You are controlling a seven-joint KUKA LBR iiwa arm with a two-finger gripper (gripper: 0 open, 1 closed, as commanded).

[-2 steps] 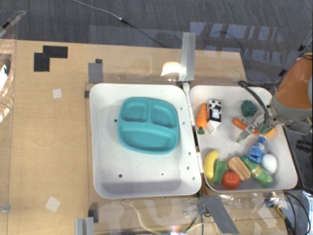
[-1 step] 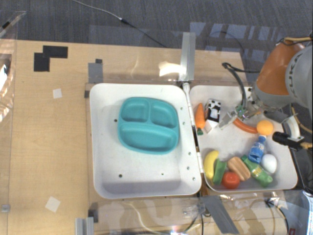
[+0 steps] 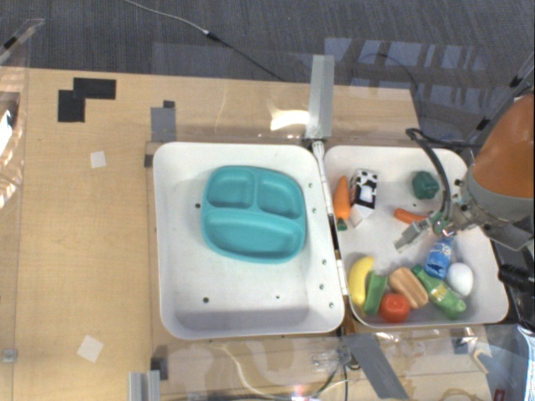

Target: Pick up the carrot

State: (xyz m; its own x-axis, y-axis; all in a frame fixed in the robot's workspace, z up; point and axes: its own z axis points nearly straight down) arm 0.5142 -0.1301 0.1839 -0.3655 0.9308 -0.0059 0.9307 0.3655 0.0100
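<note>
Right bin (image 3: 493, 306): two carrots (image 3: 342, 197), one banana (image 3: 360, 279).

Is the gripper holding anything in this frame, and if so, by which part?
Nothing is held. The gripper hangs open over the right bin, just below a small orange piece, with nothing between its fingers. The carrot lies apart, against the bin's left wall.

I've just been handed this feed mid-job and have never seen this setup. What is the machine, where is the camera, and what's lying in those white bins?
One fixed camera looks down at a slant on a bench. The grey-and-orange robot arm enters from the right; its gripper hovers over the right bin, holding nothing. The left bin holds a teal divided plate. The right bin holds toy food: the carrot by its left wall, a banana, a tomato and an egg.
</note>
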